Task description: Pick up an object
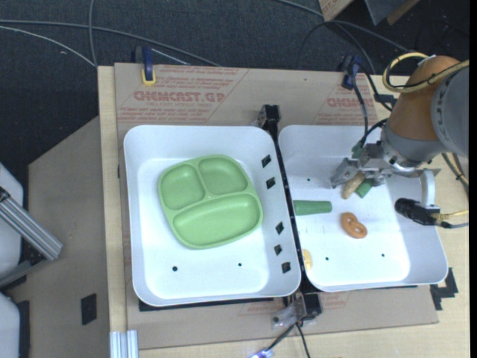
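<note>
The pincer (358,181) is seen closed on a small tan-and-green object (356,187), the green stick (311,208) lying leftward, long axis crosswise.

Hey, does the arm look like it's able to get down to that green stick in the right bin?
Probably yes. The green stick lies flat on the floor of the right bin, with bare floor around it. The gripper hangs up and to its right, and the orange pretzel sits apart.
</note>
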